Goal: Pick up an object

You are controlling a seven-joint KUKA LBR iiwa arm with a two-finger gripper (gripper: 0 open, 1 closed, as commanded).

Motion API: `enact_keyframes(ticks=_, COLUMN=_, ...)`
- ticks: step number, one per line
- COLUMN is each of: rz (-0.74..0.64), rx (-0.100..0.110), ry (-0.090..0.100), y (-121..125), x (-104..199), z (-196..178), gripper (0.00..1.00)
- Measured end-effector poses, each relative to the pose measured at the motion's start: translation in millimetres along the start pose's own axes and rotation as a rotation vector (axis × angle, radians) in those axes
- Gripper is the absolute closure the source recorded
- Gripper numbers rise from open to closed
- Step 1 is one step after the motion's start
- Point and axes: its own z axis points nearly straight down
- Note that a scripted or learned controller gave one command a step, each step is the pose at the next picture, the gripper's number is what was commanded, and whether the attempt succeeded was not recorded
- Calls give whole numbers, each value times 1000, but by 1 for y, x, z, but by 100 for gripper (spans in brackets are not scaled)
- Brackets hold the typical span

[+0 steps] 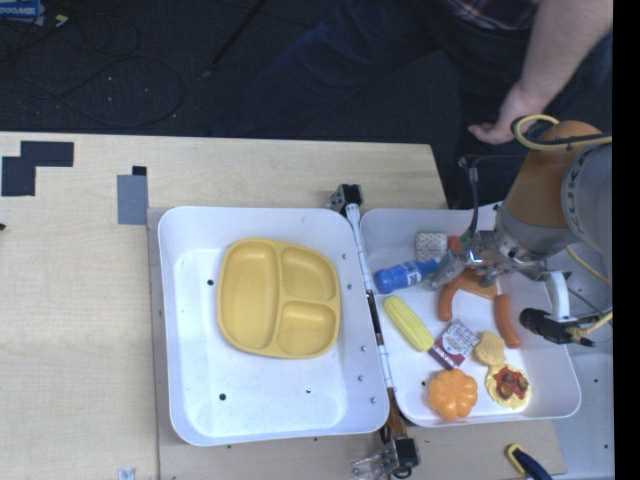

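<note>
The right bin (pixel 565 393) holds several toy foods: a blue bottle (pixel 405 274), a yellow corn cob (pixel 408 323), a curved orange sausage (pixel 455 290), a straight red sausage (pixel 507 320), a small red-and-white packet (pixel 458 340), a pale cookie (pixel 490 349), a pizza slice (pixel 508 385) and an orange pumpkin (pixel 452 393). A grey square packet (pixel 431 243) lies near the bin's back. My gripper (pixel 470 261) hangs low over the back of this bin, just above the curved sausage and right of the bottle. Nothing is seen lifted.
The left bin (pixel 190 388) holds a yellow divided plate (pixel 278 298). A person's arm and hand (pixel 497 130) reach in at the top right, just behind the right bin. The grey arm with its orange band (pixel 548 183) covers the bin's far right corner.
</note>
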Motion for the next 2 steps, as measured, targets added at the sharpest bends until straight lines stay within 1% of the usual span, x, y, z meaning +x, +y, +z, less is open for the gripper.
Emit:
enact_keyframes(ticks=1, rz=1, rx=1, ry=-1, y=0, x=-1, z=-10, gripper=100)
enact_keyframes(ticks=2, rz=2, rx=1, ry=-1, y=0, x=-1, z=-10, gripper=0)
